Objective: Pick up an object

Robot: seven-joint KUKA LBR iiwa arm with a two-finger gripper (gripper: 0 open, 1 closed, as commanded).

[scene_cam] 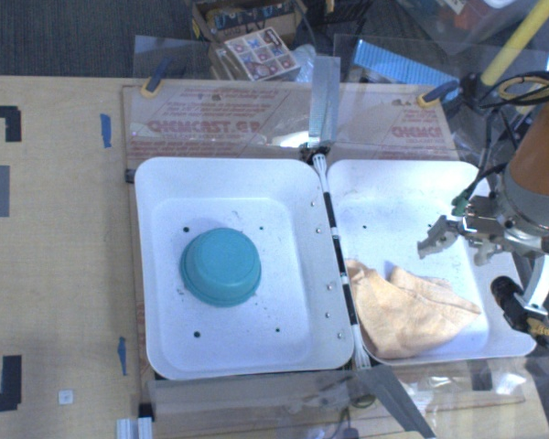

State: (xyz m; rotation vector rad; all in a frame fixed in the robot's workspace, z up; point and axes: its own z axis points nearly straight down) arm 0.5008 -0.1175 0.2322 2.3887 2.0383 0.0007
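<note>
Approach step: gripper (444, 236) at right of frame, jaws apart and empty, above the right bin (384, 186). Cloth (412, 311) lower right; bowl (221, 265) centre-left. Next, probably: descend onto cloth, close.

One fixed camera above the worktop (55, 245), looking down at a slant on both white bins (156, 190), arm (535, 167) entering from right.
</note>
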